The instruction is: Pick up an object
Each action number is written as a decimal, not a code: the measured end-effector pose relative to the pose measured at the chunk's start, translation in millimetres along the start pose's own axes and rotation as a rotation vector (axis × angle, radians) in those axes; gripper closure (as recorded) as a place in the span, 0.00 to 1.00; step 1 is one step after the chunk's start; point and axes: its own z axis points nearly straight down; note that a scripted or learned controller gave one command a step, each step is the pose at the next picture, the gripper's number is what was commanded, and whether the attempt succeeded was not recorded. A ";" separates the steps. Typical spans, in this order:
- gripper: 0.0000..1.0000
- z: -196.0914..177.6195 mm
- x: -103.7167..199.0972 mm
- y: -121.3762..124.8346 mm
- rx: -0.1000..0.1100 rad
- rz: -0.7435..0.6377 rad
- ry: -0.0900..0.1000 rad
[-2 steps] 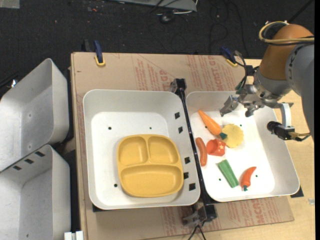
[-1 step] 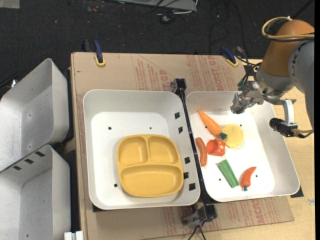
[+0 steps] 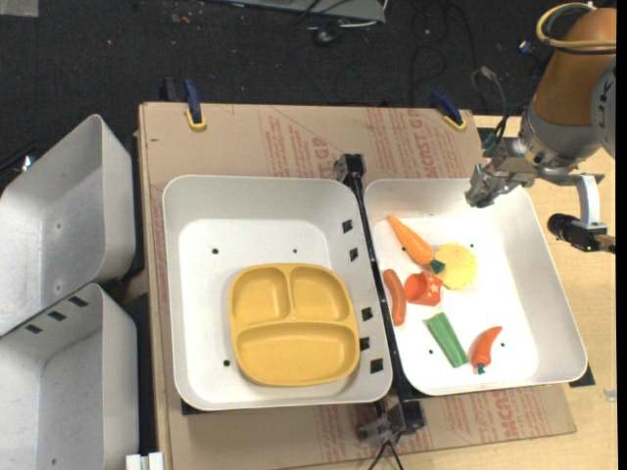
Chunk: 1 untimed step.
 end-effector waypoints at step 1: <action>1.00 -46.7 -0.1 1.5 0.000 0.000 0.000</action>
